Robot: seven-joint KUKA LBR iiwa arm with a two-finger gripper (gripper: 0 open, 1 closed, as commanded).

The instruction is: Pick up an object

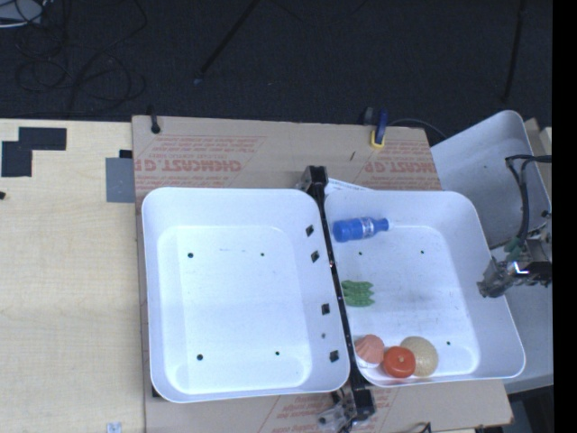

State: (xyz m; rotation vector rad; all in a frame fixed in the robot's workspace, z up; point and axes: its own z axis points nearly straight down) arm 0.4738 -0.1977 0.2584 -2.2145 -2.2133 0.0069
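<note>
Viewed from above at a slant. 2 white bins side by side on cardboard [270, 152]: left bin [167, 233], right bin [464, 242], parted by a black divider [332, 278].

In the right bin, at about 10 o'clock from its centre: blue bottle [360, 229], lying on its side, near the divider. At about 8 o'clock, near the divider: small green item [357, 293], flat on the floor, well apart from the bottle. At about 6 o'clock, against the near wall: 3 round pieces in a cluster, namely pink piece [368, 348], red piece [399, 362], pale yellow piece [422, 354]. Red one touching both neighbours, partly overlapping them.

Gripper [494, 286] seen at about 3 o'clock, at the right bin's outer rim, well apart from all 5 objects. Too small and dark to read; could not tell whether claw open or closed. Nothing seen between fingers.

Blue-and-yellow clamp [380, 129] noted at cardboard's far edge, 12 o'clock.
</note>
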